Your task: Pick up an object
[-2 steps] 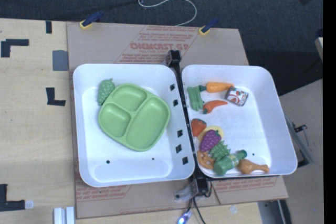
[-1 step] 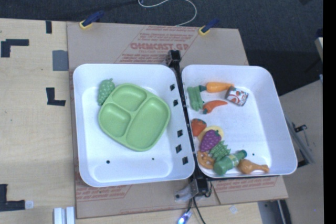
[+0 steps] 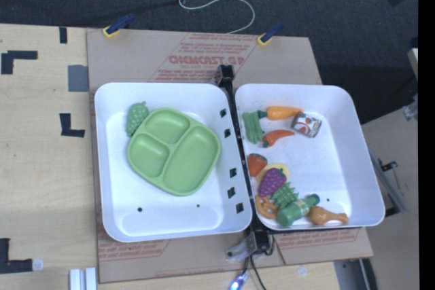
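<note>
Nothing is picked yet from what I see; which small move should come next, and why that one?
Probably bring the arm in over the right bin above the small can. It lies apart from the other toys, with bare floor around it, whereas the purple grapes sit in a tight cluster near the divider.

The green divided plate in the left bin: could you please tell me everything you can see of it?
The green divided plate is pale green, looks like smooth plastic, and has rounded corners and raised ridges splitting it into three compartments. It lies flat, right side up, turned at a slant, in the upper middle of the left bin. Nothing lies in its compartments. A small green grape bunch sits against its upper left corner; whether they touch is hard to tell.
</note>
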Controlling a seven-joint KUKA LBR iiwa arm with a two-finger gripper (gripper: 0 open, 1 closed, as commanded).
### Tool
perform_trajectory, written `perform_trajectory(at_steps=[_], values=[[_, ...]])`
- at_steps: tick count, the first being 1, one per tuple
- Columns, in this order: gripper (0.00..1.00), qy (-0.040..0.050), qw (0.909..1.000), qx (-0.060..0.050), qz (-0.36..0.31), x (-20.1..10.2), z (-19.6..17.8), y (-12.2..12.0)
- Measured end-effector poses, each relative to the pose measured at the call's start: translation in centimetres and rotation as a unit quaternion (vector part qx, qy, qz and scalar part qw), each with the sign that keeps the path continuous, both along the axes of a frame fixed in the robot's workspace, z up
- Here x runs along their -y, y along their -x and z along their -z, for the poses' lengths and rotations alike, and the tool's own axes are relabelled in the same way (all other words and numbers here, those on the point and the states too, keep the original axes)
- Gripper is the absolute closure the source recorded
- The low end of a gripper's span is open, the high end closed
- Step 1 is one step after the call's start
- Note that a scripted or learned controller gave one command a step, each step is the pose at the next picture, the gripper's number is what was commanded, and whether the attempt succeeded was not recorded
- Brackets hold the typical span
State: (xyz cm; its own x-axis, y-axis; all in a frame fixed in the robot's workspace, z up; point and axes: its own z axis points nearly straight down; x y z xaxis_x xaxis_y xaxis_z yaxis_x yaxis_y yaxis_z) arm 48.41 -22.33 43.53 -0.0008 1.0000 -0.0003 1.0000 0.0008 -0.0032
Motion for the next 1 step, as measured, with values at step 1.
perform_trajectory(at_steps=[1], values=[[1.00, 0.0002, 1.0000, 0.001, 0.000, -0.01, 2.20, -0.01]])
